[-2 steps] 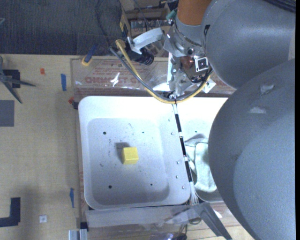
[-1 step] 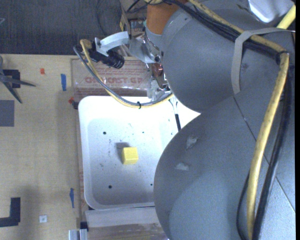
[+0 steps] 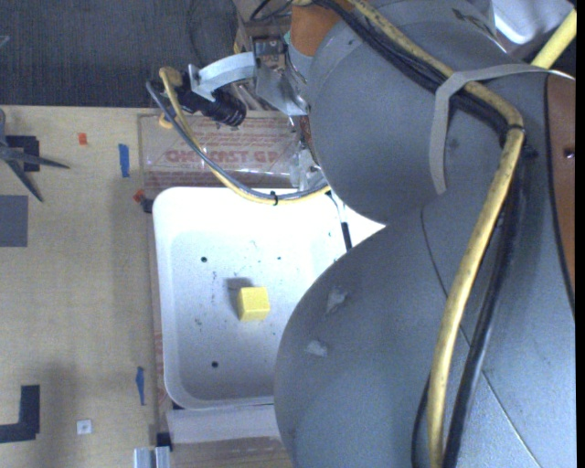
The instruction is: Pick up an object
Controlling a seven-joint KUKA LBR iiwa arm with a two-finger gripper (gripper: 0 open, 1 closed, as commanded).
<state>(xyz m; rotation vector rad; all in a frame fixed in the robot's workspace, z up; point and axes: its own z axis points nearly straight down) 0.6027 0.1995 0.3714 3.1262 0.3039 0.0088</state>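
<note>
Yellow block (image 3: 253, 303) lies on the floor of the white bin (image 3: 183, 247), a little toward 7 o'clock of the bin's visible centre, flat and apart from every wall. Small dark specks dot the bin floor around it; none touch it.

Gripper (image 3: 274, 78) sits well apart from the block, toward 12 o'clock, up past the bin's far rim and over the clear plastic sheet (image 3: 219, 151). Nothing shows between block and gripper but bare bin floor. Cannot tell whether the gripper is released or clenched: the wrist hardware and cabling hide it. No object is visible in it.

The grey arm (image 3: 411, 274) covers the bin's 3 o'clock side, with an orange band (image 3: 311, 27) near 12 o'clock. A yellow cable (image 3: 228, 178) loops from the wrist across the sheet to the bin's far rim.

Writing: red lettering runs across the sheet, too blurred to read with confidence.

Bench (image 3: 82, 302) at 9 o'clock carries blue tape marks (image 3: 124, 160).
</note>
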